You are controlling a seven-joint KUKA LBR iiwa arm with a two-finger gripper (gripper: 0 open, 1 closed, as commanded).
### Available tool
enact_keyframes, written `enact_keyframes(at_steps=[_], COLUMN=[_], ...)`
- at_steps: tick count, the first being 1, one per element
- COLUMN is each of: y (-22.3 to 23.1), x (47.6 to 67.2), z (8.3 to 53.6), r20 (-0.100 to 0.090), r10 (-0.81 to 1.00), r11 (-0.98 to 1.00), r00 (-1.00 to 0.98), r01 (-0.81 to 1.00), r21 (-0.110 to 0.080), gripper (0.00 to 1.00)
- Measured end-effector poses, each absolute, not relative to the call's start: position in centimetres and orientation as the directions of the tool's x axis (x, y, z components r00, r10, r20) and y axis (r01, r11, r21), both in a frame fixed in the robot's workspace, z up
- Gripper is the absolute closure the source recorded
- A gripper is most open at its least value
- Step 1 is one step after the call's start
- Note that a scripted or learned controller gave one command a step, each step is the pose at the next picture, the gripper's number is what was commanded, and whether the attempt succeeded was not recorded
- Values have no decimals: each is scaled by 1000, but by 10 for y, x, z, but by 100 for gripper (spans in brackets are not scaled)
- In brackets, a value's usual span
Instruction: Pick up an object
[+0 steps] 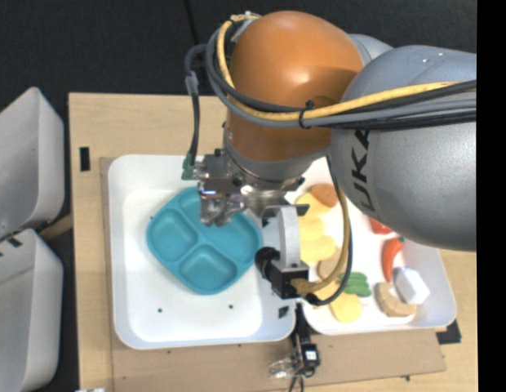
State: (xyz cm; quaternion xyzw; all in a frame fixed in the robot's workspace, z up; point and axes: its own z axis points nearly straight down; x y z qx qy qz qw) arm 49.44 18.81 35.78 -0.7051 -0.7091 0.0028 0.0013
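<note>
Orange wrist band (290, 80) looms over the end effector (219, 211), whose opening I cannot tell. Directly beneath lies a blue tray (202, 247): light, stiff, slippery; pinch its rim.

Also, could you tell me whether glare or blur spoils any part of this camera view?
Camera view: a bright highlight sits on the arm's orange band; the gripper over the blue divided tray looks soft; the left bin is evenly lit, with mild shadow beneath the arm.
</note>
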Motion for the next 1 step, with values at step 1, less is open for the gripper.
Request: enact_keyframes(at_steps=[1], y=[186], x=[496], z=[372], r20=[0], r10=[1000], r11=[6], r00=[-6], r01=[1000], r21=[-1], gripper=[100])
